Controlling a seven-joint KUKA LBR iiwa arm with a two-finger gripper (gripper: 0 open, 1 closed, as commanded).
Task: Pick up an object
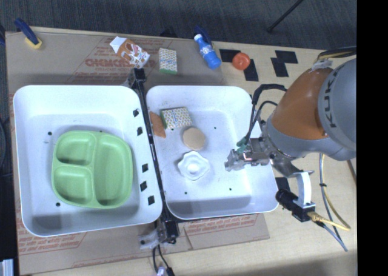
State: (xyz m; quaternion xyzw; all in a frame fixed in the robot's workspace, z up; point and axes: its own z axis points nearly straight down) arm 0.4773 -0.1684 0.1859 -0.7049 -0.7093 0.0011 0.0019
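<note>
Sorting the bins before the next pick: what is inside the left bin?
The left bin holds one green divided tray, lying flat with its compartments bare. Whatever bin floor lies beneath the tray is covered and cannot be seen.

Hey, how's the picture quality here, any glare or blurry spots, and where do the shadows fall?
Camera view: soft, even light, with mild glare washing out the walls of the left bin and the white cup; faint shadows sit under the green tray and along the right bin; the gripper is small and smeared, so its detail is lost; the floor at the top is dim.
</note>
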